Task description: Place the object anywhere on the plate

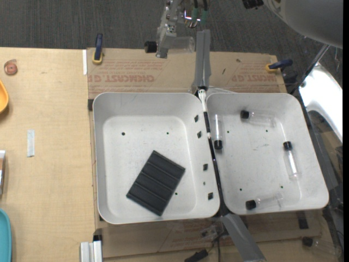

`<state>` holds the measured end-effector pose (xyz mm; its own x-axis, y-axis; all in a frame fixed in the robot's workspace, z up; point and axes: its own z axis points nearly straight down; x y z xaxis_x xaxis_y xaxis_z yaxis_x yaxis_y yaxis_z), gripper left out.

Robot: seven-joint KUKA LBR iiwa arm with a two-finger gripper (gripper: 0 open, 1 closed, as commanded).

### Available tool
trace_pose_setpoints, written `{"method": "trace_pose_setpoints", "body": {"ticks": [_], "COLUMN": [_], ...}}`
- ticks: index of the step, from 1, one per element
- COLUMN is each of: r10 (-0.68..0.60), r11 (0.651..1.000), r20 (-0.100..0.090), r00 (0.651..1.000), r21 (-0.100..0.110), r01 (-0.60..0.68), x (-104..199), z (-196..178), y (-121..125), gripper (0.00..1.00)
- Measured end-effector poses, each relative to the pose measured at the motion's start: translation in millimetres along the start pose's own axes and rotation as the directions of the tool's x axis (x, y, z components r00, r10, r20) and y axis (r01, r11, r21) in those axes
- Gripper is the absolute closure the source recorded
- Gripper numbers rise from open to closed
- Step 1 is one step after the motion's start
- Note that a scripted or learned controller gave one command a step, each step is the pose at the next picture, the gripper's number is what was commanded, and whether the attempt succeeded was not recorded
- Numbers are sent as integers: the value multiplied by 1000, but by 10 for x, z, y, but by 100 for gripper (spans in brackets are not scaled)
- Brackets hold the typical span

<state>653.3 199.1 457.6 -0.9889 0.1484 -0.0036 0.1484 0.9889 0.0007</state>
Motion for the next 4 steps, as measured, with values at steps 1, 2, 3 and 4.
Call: {"method": "trace_pose_setpoints", "body": {"ticks": [1, 2, 3, 4], "r10": [-598, -593, -944, -942], "r11": [802, 805, 329, 336], "r20": [-2, 2, 3, 7], "r00": [802, 805, 329, 336], "r21": [-3, -4, -2, -3], "r01": [598, 593, 944, 942], "x": [56, 37, -25, -46], "z": [296, 204, 189, 101], "y": [194, 183, 298, 283], "gripper": [100, 100, 100, 100]}}
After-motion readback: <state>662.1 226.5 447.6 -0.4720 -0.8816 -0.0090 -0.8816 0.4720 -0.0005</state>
